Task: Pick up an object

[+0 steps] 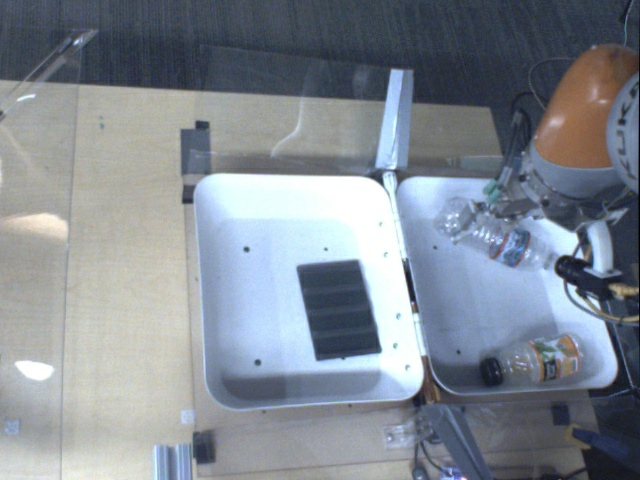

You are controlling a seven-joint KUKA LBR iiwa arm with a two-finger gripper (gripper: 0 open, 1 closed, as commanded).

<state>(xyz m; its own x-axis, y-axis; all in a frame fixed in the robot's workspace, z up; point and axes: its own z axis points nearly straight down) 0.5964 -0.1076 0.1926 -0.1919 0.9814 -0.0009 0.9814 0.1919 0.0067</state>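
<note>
Your arm (585,118) hangs over the right bin (470,338). The crushed clear bottle (490,233) lies just left of the claw (530,206), long axis running left-right; I cannot tell the claw's opening. The capped bottle (530,361) lies well below.

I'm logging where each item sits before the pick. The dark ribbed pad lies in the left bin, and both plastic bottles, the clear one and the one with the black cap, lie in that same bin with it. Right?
Not quite. The dark ribbed pad does lie in the left bin, but the camera view shows both bottles in the right bin: the clear bottle near its far side, the black-capped bottle at its near edge.
</note>
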